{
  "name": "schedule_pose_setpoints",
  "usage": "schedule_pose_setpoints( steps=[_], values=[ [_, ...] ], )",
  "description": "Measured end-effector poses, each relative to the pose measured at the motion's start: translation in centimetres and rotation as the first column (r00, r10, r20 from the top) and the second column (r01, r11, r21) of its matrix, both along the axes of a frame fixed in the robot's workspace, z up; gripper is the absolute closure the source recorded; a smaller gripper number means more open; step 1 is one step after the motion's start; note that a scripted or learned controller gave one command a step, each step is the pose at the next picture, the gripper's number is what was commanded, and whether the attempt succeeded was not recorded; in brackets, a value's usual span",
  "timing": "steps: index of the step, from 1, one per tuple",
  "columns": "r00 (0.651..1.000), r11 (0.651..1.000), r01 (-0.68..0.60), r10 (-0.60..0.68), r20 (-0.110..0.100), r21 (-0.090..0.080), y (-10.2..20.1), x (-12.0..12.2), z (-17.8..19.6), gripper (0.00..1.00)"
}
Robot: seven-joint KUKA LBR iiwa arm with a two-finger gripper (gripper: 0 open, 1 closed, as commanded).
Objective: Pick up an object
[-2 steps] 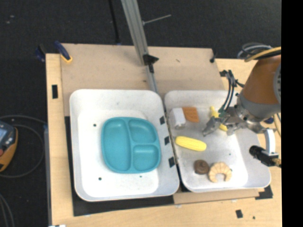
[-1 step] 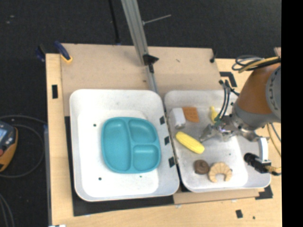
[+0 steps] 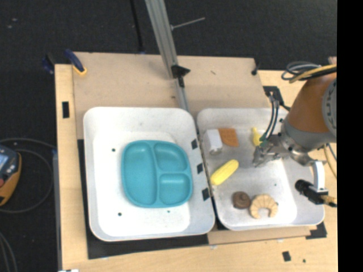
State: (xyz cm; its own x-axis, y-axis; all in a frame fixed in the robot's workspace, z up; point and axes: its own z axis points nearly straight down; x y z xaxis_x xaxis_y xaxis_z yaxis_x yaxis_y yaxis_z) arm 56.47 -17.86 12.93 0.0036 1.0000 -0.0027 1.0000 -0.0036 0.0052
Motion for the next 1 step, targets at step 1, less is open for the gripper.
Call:
schedule_pose_setpoints(
  steps=[1],
  values=[
    [1.0, 1.0, -0.003, 0.003, 0.0, 0.001, -0.08, -0.17, 4.37, 1.0]
  ],
)
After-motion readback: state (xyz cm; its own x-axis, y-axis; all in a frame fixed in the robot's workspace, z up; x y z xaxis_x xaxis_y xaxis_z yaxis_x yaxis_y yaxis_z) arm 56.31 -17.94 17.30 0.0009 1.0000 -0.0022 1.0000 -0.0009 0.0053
